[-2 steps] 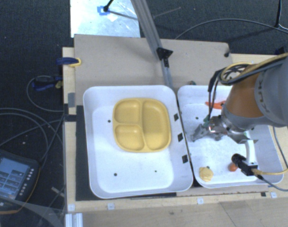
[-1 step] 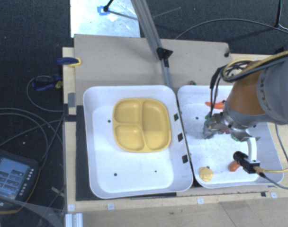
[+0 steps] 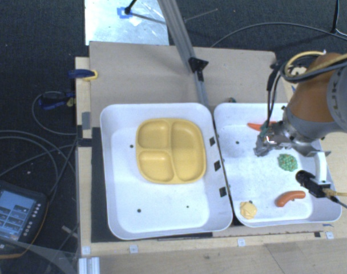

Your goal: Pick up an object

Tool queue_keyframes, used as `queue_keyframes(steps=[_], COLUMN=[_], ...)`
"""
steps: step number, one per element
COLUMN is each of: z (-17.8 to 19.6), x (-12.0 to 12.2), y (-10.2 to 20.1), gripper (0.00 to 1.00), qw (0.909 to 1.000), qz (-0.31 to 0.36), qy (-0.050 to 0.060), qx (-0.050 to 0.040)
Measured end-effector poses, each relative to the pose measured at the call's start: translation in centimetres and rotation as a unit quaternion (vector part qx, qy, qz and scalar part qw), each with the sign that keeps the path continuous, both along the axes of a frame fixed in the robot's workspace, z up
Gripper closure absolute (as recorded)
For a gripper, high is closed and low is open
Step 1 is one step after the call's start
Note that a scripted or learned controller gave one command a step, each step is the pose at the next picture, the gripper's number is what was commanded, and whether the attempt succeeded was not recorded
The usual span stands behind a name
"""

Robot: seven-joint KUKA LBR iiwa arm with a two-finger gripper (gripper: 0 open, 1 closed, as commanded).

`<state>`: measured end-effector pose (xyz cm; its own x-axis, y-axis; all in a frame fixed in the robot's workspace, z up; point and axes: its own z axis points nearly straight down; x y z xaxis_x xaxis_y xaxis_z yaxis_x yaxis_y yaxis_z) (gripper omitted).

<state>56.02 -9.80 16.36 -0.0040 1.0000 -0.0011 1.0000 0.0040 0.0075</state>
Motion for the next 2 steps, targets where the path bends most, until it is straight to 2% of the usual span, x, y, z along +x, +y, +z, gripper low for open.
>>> queue_keyframes(steps=[1, 2], z=[6.3, 10.7], x=[0.2, 0.8], y=[0.6, 0.5], gripper=[1.0, 1.0], qw=[1.0, 1.0], qz=[0.001, 0.001], qy=[-0.001, 0.0], qx=[0.0, 0.0001])
